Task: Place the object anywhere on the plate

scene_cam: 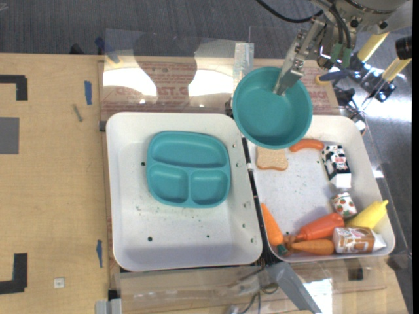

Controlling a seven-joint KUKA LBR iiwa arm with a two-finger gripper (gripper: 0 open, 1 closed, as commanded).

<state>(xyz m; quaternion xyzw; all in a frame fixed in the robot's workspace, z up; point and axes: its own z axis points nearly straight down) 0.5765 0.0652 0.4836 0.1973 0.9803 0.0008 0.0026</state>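
A teal divided plate (188, 169) lies flat in the left white bin (124, 208), with three compartments. A round teal bowl (272, 113) hangs lifted over the gap between the two bins, at the right bin's far left corner. My gripper (286, 84) comes down from the upper right onto the bowl's far rim, with one finger inside the bowl, and is shut on that rim. The bowl is to the right of the plate and a little beyond it, and does not overlap it.
The right bin (373, 169) holds a bread slice (272, 159) just below the bowl, an orange sausage (306, 145), a black-and-white toy (335, 160), several carrots (314, 231), a yellow piece (370, 214) and a small carton (353, 241). Cables hang at top right.
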